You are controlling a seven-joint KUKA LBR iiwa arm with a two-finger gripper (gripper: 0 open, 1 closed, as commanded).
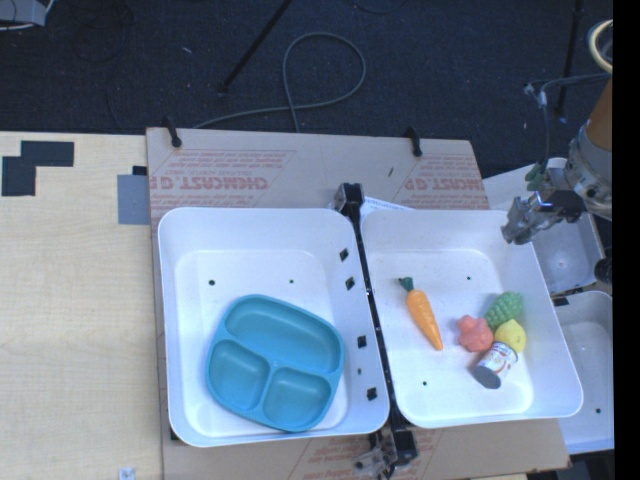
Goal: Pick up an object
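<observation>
The right bin (455, 238) holds an orange toy carrot (424, 315) near its middle. Close to the bin's right wall sit a pink toy (474, 333), a green and yellow corn cob (507, 320), and a small white bottle with a grey cap (493, 365), all clustered together. My gripper (522, 220) hangs over the bin's far right corner, up and to the right of the cluster, and nothing shows between its fingers.
The left bin (190, 238) carries a blue divided tray (274, 361). A black divider (362, 308) with clips joins the two bins. Cardboard (300, 173) lies under the bins, and cables run across the dark floor behind.
</observation>
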